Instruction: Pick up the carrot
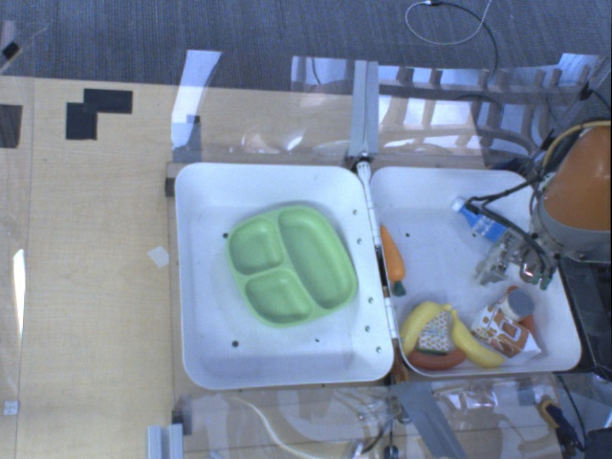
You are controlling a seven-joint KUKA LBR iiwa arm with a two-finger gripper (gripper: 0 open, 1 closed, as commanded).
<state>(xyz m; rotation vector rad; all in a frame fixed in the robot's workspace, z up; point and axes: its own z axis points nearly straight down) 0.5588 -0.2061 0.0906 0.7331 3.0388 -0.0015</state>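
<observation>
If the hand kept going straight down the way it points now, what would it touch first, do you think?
Probably bare floor of the right bin beneath the hand, though depth is unclear. The carrot lies well away, against the bin's left wall.

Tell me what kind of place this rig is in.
Likely a robotics lab test bench: two shallow white bins on a pale wooden bench, toy food like the orange carrot, and a loose cable on grey carpet.
</observation>
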